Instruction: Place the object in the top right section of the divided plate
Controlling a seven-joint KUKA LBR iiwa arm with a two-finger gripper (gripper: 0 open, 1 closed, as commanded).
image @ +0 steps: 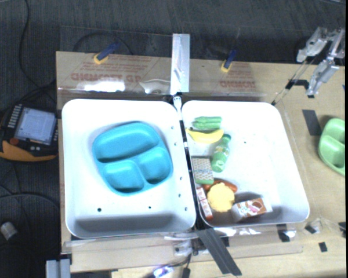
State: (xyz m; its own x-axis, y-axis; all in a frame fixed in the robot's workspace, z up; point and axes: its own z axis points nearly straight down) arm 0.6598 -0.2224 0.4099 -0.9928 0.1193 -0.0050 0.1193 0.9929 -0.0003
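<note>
**Layout around the divided plate**

The divided plate [132, 156] lay in the left bin [75, 213]. To its right, in the right bin [278, 172], a cluster of small items [217, 167] lay along the wall nearest the plate, in a line from back to front.

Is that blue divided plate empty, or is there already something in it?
Empty. The blue divided plate lies in the left bin, and all three of its sections show bare blue. The toy foods, like the banana, are in the right bin.
</note>
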